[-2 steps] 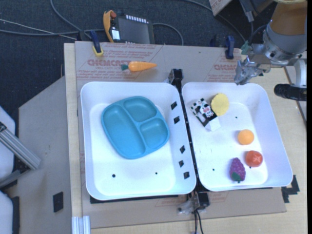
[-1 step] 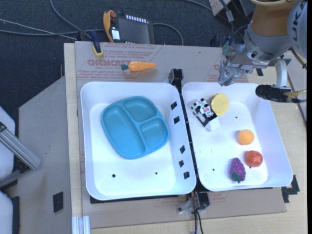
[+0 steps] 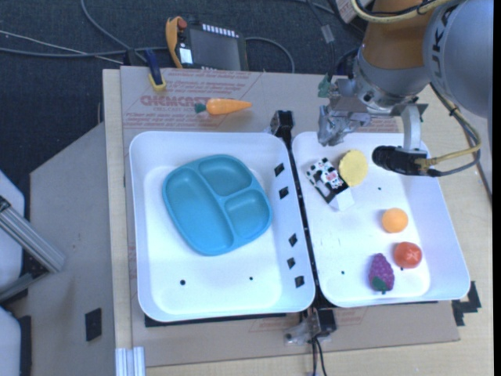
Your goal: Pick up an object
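We see grey two-finger gripper (image 3: 333, 134) hovering at right white bin (image 3: 438, 202) far edge; black-and-white cow toy (image 3: 329, 180) lies just below it, toward us (finger state: cannot tell).

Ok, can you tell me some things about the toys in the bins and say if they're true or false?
1. The blue plate lies in the left bin. True.
2. The toy carrot lies on the blue plate. False: it lies on the board behind the bins.
3. The purple grapes sit beside the tomato. True.
4. The gripper hangs over the left bin. False: it is over the right bin's far edge.
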You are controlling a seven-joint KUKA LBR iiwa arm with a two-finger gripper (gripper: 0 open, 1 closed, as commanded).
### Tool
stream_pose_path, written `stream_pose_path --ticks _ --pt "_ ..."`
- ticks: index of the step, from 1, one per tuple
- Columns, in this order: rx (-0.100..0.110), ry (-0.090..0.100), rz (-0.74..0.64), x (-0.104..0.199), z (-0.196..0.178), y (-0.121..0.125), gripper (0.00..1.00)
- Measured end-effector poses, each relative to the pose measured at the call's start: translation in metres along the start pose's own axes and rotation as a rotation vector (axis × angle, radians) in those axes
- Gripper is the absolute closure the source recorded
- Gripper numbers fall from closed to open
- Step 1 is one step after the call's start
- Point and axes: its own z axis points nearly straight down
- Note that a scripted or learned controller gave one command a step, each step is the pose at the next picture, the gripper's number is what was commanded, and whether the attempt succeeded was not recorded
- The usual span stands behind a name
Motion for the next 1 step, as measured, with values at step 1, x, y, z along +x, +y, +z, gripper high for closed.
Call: stream_pose_path --ticks 1 --pt "0.001 0.000 0.001 0.0505 0.0208 -0.0059 1.00"
